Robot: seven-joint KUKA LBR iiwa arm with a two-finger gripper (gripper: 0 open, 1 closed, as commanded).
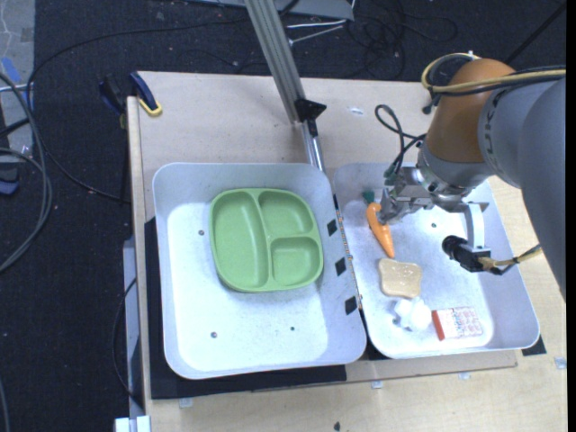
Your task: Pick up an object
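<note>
Gripper [389, 211], finger spacing unreadable, sits at the carrot [381, 229] top in right bin [504, 331]; likely light, stiff, slick plastic, best pinched mid-body.

Arm [531, 115]: grey casing, smooth and rounded, broad at right edge of view. Orange band [463, 106] above the wrist, glossy, dome-shaped from this angle. Below it, a grey metallic wrist block [430, 185] with angular faces. Black cable [396, 133] loops along the wrist's left side. White bracket [474, 228] carrying a black cylindrical fitting [461, 252]; thin yellowish lead trails from it to the right.
</note>
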